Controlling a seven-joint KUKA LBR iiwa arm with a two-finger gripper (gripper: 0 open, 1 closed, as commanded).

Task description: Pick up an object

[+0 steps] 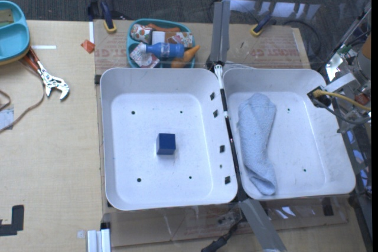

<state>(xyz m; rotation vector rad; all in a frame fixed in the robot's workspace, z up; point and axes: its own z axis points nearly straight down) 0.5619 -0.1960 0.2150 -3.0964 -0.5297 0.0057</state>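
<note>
Hard blue cube (166,143), rumpled grey cloth (257,141) in 2 smooth white bins (112,127).

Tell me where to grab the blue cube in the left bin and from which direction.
Grip the blue cube across two opposite side faces, coming straight down from above. It sits flat on the floor of the left bin, well clear of the walls, with nothing touching it, so its sides look reachable. A top-down approach is probably the safest.
</note>
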